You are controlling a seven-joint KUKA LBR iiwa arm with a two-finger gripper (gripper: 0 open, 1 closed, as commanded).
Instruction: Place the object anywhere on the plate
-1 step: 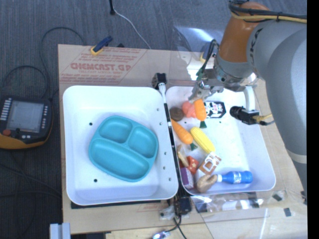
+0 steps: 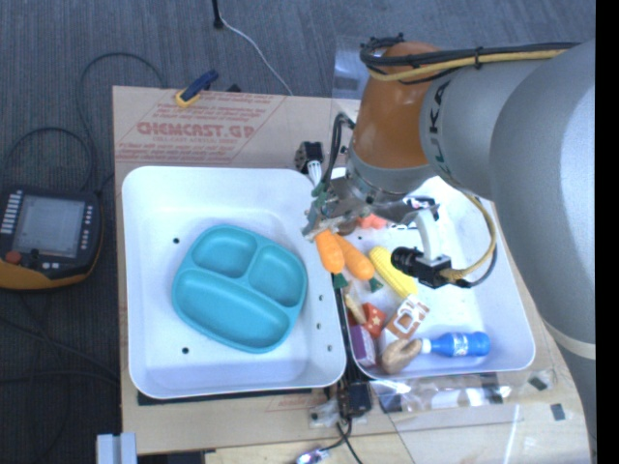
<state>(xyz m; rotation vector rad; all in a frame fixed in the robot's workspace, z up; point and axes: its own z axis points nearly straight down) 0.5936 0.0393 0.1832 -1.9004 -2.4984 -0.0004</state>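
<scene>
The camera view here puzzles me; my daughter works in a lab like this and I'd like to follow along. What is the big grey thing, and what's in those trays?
The big grey thing is a robot arm with an orange band, reaching in from the right. One camera looks down on the bench at a slant. Its gripper hangs above the edge of the right bin; I cannot tell if it holds anything. That bin contains toy food: a carrot, a yellow corn cob, a blue bottle and other small pieces. The left bin holds a blue divided plate, where an object should go. The device at far left looks like a handheld controller.
</scene>
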